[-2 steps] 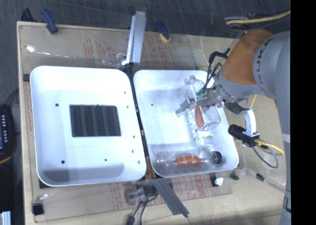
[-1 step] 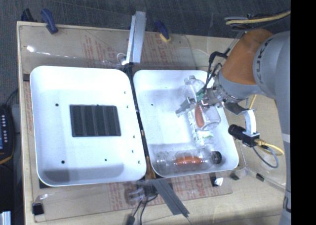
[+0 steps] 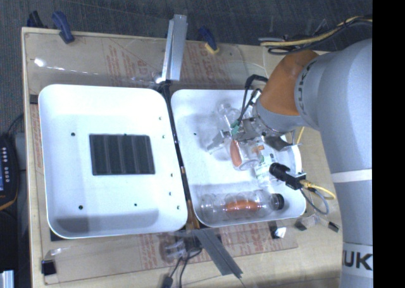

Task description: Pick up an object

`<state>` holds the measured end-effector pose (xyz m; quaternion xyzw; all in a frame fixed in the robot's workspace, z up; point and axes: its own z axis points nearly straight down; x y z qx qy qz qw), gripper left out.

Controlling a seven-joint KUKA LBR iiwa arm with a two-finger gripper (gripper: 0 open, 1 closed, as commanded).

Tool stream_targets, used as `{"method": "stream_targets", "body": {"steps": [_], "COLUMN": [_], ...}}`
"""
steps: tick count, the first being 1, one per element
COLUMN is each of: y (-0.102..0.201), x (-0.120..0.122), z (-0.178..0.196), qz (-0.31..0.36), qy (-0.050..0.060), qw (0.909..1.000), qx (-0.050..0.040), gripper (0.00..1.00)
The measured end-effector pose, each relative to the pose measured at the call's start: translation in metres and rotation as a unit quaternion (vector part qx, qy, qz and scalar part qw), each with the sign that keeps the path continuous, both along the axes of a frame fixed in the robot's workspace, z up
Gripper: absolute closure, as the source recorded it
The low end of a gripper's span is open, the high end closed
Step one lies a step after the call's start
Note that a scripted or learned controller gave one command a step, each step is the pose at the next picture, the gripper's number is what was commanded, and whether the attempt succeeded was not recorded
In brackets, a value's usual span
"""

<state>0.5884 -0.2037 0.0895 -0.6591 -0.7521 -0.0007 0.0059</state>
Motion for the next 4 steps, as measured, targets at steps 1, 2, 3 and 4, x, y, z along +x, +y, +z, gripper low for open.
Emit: {"method": "stream_targets", "body": {"steps": [1,2,3,4], "y": [0.001,0.028,0.004,0.030], "x": [0.000,-0.002,0.011,0.026], "z": [0.009,0.088,0.058,0.098], "qz": [0.003,0.026,0.043,0.032], "qy": [0.002,-0.002,-0.003,-0.002], "qw": [1.0000,0.9997,0.9991,0.9995], "qx": [0.0006,-0.0038,-0.0042,-0.0037], "gripper": [1.00,1.00,1.00,1.00]}}
